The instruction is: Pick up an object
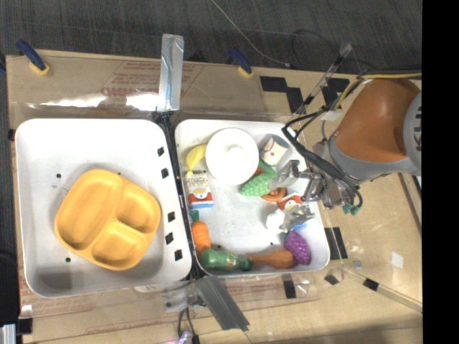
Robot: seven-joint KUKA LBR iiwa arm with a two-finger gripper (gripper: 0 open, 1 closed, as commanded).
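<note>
The arm is cut off at the right edge of the view. The gripper covers part of an orange-and-white item whose identity cannot be determined. The white plate overlaps the yellow banana. The label on the small carton is too small to read.

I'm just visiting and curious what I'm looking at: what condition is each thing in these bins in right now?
Yellow tray: upright, alone in left bin.
White plate: upside down, atop other toys.
Green bottle: lying on its side.
Purple grapes: resting near right bin's corner.
End effector: low over right bin.
</note>
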